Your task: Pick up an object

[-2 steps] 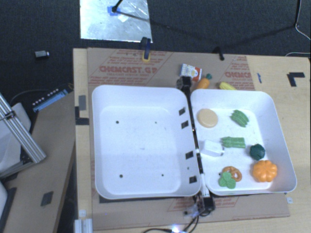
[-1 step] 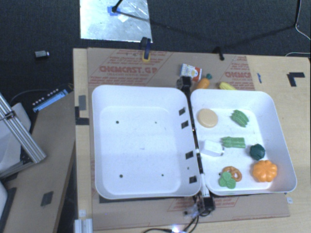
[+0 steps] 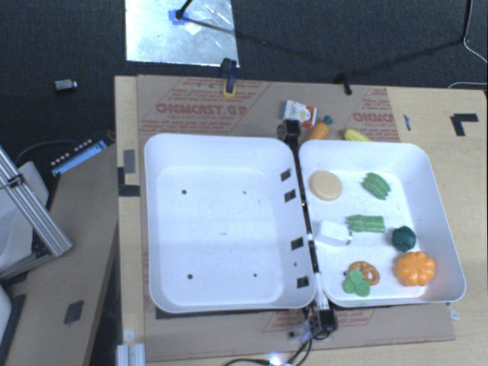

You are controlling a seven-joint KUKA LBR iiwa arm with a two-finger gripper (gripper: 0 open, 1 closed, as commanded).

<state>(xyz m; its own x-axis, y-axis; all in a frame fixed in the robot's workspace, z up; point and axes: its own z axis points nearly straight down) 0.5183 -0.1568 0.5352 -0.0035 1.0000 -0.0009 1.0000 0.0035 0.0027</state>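
bench: brown board (image 3: 191, 105) under two white bins. jaw state: cannot tell. right bin (image 3: 441, 204), lower right of frame, holds the candidates: tan disc (image 3: 325, 184), two green pieces (image 3: 375, 184) (image 3: 366, 223), white block (image 3: 334, 232), dark green piece (image 3: 403, 238), orange pumpkin (image 3: 415, 268), pretzel (image 3: 364, 268) touching a green leaf (image 3: 354, 284). left bin (image 3: 221, 227) sits beside it.

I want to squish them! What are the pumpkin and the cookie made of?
The pumpkin looks like smooth, slightly shiny plastic, judging by its even orange colour and moulded ribs. The cookie looks matte tan, maybe plastic or foam; the picture is too small to tell.
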